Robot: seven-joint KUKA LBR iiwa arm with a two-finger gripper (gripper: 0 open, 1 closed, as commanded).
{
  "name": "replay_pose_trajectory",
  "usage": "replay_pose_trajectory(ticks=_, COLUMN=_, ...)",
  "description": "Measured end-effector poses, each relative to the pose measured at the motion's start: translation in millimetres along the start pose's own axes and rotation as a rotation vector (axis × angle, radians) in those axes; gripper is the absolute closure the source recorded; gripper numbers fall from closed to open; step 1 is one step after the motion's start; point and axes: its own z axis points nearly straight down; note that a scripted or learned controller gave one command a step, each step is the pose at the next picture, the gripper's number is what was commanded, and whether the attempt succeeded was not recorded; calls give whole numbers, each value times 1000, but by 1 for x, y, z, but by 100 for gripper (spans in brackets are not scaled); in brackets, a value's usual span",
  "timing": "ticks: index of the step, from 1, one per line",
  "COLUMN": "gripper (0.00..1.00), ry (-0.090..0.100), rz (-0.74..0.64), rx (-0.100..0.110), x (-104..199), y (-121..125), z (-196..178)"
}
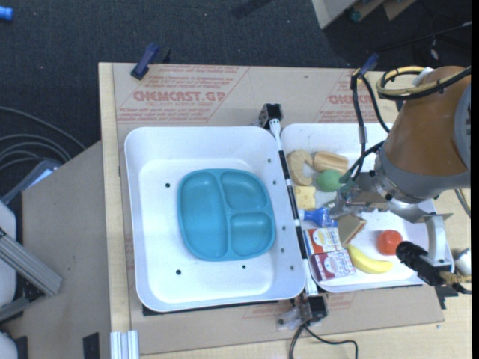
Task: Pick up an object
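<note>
The gripper point(352, 200) hangs low over the right bin point(299, 137), among the play food; its fingers are hidden under the wrist and cables, so whether they are apart or together cannot be told.

Just under and to the left of it lies a small blue object point(320, 216), its long axis running roughly left to right, one end pointing toward the gripper. Touching or just below the gripper sits a brown wedge point(352, 229), its tip pointing down-right. Up and left of the gripper is one green ball point(327, 179), with two tan bread-like pieces point(301, 166) and point(330, 161) beyond it. A yellow cheese square point(304, 197) lies left. Below it rest one red-and-white packet point(328, 251), one banana point(370, 261) (long axis left to right, ends curving upward) and one orange-red tomato point(389, 240).

Well to the gripper's left, the left bin point(150, 155) holds one blue divided tray point(225, 214), long axis running up-left to down-right
</note>
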Motion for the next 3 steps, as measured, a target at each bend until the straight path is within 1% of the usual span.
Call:
replay_pose_trajectory(ticks=1, gripper=100, ry=0, rz=-1, rx=0, x=-1, y=-1, z=41)
replay_pose_trajectory(ticks=2, gripper=100, ry=0, rz=-2, rx=-2, x=81, y=0, z=3)
replay_pose_trajectory(ticks=3, gripper=100, ry=-1, rz=-1, rx=-2, x=109, y=0, z=-16)
